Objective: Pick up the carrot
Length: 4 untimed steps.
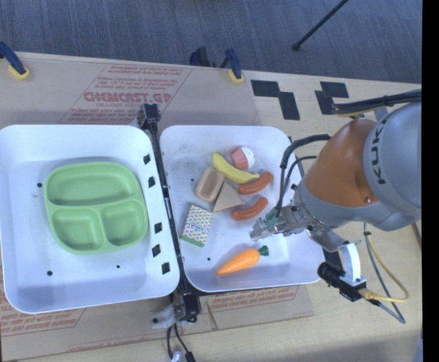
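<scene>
**A:** Where does the carrot (pixel 240 262) sit?

**B:** Take the banana (pixel 233 170) as the landmark. The carrot lies well below it in the camera view, near the front wall of the right bin (pixel 176 202), flat on the floor, orange body pointing lower left and green top toward the upper right. Nothing touches it. The patterned card (pixel 197 225) lies below and left of the banana, and the two sausages (pixel 250 195) just below and right of it; all are apart from the carrot.

**B:** The gripper (pixel 268 231) is below and right of the banana, just above the carrot's green end and a little to the right of it.

**A:** Open or closed?

**B:** I cannot tell; the wrist and cables hide that end of the tool. No object shows in it.

**A:** So how should the grab go?

**B:** My judgement: shift down-left, farther from the banana, so the tool centres over the thick orange middle rather than the leafy tip. Turn the wrist so the closing direction runs across the carrot's long axis. Descend straight, close low on the body, then lift slowly.

**A:** Risks?

**B:** A tapered, smooth body may squirt out if pinched near the narrow end, and the front wall is close, so the approach should stay on the banana side.
</scene>
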Available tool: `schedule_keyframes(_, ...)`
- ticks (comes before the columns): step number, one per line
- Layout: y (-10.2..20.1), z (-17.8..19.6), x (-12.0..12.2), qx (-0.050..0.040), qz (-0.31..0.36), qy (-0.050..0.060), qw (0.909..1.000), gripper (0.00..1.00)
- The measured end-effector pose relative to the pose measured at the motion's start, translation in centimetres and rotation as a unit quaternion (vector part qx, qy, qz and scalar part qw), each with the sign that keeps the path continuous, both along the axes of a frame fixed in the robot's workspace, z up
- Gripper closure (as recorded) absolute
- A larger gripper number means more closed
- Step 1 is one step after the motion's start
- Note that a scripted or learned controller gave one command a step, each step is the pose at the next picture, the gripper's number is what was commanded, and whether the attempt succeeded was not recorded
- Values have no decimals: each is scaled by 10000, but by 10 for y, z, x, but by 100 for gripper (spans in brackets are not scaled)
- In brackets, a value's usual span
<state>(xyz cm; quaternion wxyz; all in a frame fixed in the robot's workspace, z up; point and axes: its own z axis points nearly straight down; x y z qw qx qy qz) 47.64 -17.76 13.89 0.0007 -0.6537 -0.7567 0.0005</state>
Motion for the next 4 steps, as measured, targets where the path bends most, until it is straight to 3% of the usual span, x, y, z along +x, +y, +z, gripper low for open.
schedule_keyframes(1,0,0,0,0,-2,-1,10000,0)
schedule_keyframes(2,2,-48,-1,14,928,12,9957,0)
schedule_keyframes(3,2,-38,0,17,945,17,9955,100)
schedule_keyframes(4,-7,-4,0,0,361,0,9993,100)
